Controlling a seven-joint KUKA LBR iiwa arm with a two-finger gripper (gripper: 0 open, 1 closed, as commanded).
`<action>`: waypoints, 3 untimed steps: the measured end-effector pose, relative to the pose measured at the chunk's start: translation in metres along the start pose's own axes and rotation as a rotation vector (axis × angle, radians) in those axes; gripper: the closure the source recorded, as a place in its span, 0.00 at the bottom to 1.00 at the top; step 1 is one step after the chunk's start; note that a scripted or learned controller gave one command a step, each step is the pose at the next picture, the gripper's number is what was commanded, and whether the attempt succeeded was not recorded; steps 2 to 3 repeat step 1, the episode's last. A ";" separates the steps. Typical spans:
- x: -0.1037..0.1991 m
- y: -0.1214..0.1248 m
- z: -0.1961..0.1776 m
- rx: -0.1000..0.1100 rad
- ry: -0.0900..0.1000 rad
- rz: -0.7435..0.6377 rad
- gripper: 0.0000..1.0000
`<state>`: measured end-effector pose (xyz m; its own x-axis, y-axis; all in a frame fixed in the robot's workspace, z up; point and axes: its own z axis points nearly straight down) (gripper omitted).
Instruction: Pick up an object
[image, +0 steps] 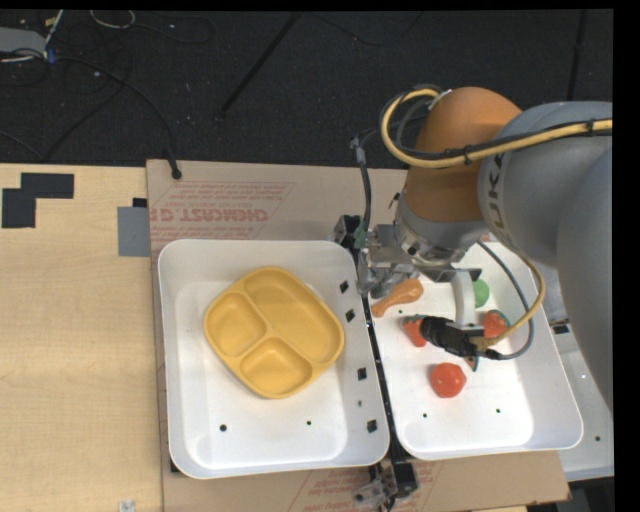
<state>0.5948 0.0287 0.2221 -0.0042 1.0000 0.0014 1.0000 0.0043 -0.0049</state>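
Because the task named no particular object, the one nearest to the hand (384, 262) seemed the natural choice, and that was the orange piece (398, 296). It lay in the right bin (520, 425), close to the bin's left wall and near its far corner, just below the hand as the camera saw it. Its long axis ran at a slant, from lower left to upper right in the picture, with the broader end at the upper right.

The hand hung over the same corner, beside the edge where the two bins meet, and the wrist above covered most of it. For this reason I could not tell how far the hand was open, nor whether it had hold of anything. The orange piece seemed to reach its lower edge, but no grip was visible.

In my judgement the coming move turned on one relation: the piece was slightly lower and to the right of the hand, so a small shift that way was needed, and a closing across the slanted axis, not along it.

A round red piece (448, 379) and a green piece (482, 293) lay further off, and the yellow plate (272, 330) was apart in the left bin (200, 440).
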 end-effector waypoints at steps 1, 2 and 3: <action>0.048 -0.020 0.008 0.002 -0.001 0.000 1.00; 0.048 -0.020 0.008 0.002 -0.001 0.000 1.00; 0.048 -0.020 0.008 0.002 -0.001 0.000 1.00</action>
